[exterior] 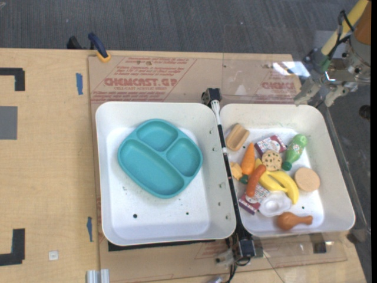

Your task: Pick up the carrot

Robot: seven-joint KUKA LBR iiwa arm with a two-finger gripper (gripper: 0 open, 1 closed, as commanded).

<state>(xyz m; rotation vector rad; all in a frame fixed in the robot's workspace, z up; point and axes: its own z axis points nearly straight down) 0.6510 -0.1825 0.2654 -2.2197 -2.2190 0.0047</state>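
The carrot [248, 157] is a short orange piece lying at a slant in the left half of the right bin [336, 158]. It lies among other toy food, just left of a cookie [271, 160]. A second, redder long piece [255, 180] with a green end lies right below it. My gripper [321, 93] hangs over the back edge of the right bin, near its far right corner. It is well away from the carrot, and its fingers are apart with nothing between them.
Around the carrot lie a bun [237, 137], a banana [281, 183], a green vegetable [296, 147], a tan disc [307, 179], a drumstick [293, 220] and a fried egg [272, 205]. The left bin [112, 211] holds a teal divided plate [159, 157].
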